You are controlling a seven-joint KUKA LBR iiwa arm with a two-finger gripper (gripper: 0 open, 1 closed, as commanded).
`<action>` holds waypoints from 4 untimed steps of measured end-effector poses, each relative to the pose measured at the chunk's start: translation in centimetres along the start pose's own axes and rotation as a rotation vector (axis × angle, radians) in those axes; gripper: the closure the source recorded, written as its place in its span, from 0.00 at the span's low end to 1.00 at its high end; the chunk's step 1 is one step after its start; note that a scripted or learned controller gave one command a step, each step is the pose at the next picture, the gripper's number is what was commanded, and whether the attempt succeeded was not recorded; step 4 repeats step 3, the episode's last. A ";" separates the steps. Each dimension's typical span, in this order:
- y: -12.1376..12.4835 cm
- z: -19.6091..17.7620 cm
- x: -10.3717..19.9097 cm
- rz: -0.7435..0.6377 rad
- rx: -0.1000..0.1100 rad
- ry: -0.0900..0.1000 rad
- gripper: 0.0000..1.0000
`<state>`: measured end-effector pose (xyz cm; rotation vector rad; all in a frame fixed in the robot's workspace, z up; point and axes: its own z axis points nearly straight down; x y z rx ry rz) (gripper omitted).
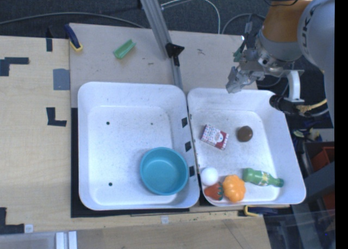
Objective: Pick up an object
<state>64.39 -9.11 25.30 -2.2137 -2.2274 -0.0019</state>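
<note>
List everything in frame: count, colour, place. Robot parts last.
bins: 2, white, side by side on the bench
bowl: 1, blue, near right corner of the left bin
small box: 1, red and white, middle of the right bin
ball: 1, brown, right bin, right of the box
bottle: 1, green, lying in the right bin near its front right
white ball: 1, white, front left of the right bin
orange pepper: 1, orange, front edge of the right bin
red item: 1, red, beside the pepper; too small to identify
green block: 1, green, on the bench behind the left bin
arm: 1, grey and orange, top right
gripper: 1, grey, above the right bin's back edge
</note>
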 end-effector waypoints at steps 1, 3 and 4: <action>-0.8 -0.6 5.5 -0.001 0.001 0.000 1.00; -1.6 0.4 15.6 0.000 0.003 -0.001 1.00; -1.6 0.4 15.6 0.000 0.003 -0.001 1.00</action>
